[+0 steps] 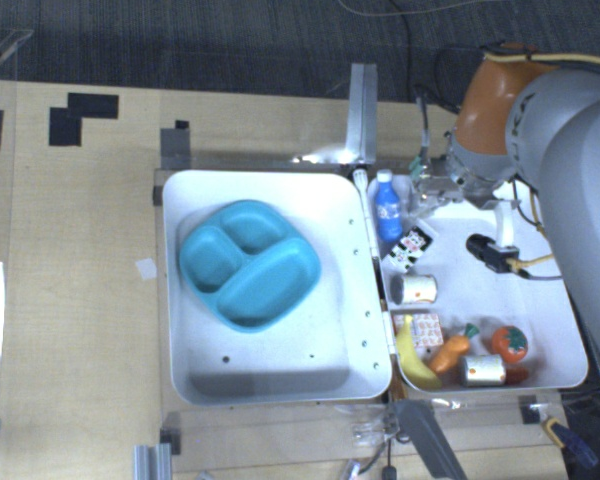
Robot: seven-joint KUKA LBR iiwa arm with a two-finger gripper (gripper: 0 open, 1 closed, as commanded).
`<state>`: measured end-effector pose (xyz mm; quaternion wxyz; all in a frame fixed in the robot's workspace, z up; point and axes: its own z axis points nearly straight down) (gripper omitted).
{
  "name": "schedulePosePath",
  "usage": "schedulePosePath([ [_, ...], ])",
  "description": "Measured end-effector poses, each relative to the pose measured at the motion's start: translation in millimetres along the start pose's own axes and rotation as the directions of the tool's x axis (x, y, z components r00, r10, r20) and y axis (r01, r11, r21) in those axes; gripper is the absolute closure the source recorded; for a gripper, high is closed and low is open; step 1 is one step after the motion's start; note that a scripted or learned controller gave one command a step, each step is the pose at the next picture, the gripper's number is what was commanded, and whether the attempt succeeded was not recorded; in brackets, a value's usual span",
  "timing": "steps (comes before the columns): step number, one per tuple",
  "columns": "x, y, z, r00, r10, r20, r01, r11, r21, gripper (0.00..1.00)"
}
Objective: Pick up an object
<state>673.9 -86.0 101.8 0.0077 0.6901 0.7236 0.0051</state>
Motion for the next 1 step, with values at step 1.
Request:
schedulePosePath([
  [1,53.7,1.4,-134.5,0.998,0.069,-0.003,-0.069,0.998,0.010,1.00],
])
